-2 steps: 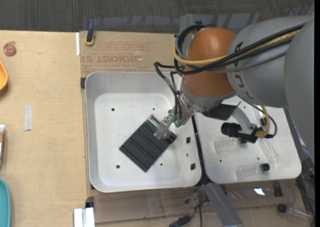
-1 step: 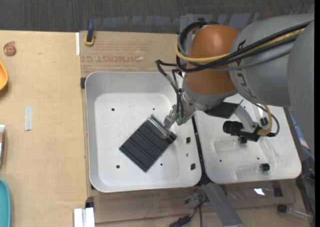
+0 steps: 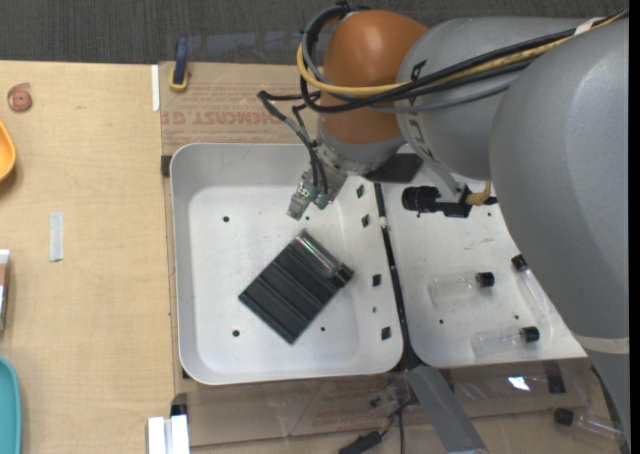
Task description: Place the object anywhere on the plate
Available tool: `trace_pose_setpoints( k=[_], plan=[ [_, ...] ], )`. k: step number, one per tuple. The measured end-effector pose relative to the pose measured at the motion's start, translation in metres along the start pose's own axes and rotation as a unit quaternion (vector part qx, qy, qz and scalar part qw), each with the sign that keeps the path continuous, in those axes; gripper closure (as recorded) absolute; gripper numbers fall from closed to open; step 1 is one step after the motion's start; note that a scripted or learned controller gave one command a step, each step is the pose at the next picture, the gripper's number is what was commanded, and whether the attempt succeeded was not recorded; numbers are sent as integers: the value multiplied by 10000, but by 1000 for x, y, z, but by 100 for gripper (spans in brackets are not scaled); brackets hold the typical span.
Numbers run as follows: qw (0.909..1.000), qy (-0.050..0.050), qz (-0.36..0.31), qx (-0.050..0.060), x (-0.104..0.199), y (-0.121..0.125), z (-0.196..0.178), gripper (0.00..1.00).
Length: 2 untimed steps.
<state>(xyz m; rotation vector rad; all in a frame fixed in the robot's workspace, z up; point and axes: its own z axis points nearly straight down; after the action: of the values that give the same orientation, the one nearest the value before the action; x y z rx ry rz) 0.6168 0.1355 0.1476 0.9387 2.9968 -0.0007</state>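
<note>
A black ribbed rectangular plate (image 3: 293, 289) lies tilted in the middle of the left white bin (image 3: 200, 242), with a small shiny piece at its upper right corner. The arm's orange band (image 3: 362, 70) and grey wrist hang over the bin's back right corner. Below the wrist, a small grey and green part of the gripper (image 3: 306, 196) sticks out just above the plate's upper corner. The wrist hides the rest of the gripper. I see nothing held.
Two clear tubes with black caps (image 3: 462, 287) (image 3: 503, 339) lie in the right bin (image 3: 450, 342), partly under the big grey arm link. Black cables loop around the orange band. A wooden bench top (image 3: 80, 242) stretches to the left of the bins.
</note>
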Motion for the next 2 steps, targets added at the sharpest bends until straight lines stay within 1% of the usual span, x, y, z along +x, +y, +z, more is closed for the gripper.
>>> trace_pose_setpoints(
  k=[1, 2],
  plan=[
    [9823, 7, -1872, -1, 45, -15, -55, 100],
    [9224, 13, -3862, -4, 64, -82, -18, 100]
  ],
)
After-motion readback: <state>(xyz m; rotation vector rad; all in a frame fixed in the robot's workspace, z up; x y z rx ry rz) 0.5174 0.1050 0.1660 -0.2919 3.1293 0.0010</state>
